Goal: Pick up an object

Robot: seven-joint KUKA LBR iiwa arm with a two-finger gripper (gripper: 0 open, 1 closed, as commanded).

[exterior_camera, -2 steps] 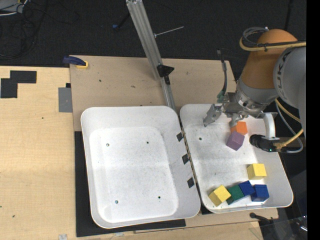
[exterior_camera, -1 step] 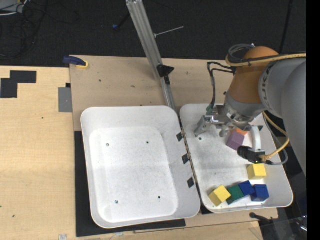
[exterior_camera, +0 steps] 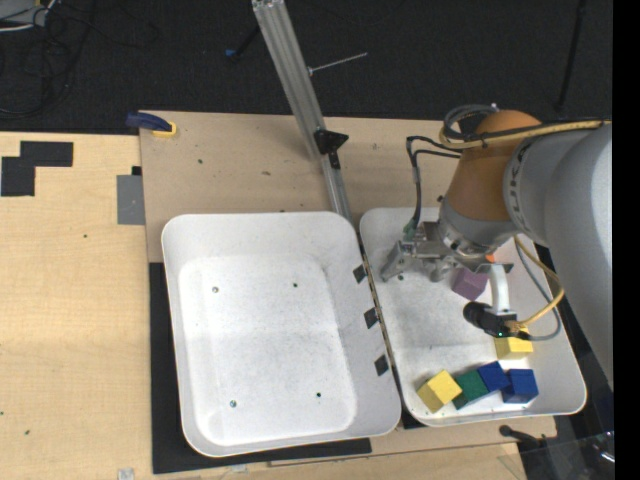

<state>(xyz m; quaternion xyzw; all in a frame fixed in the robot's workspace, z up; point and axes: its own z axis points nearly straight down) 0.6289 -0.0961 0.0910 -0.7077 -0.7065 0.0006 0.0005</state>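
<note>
Gripper [exterior_camera: 432, 258], its opening impossible to tell here, hangs over the right bin [exterior_camera: 425, 368], apart from the purple block [exterior_camera: 467, 284], so closing may miss

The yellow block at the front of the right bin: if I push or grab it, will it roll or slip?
The yellow block shows flat faces, so it should slide rather than roll. It looks rigid and probably light. The green block touches it, so a push may shift both.
</note>
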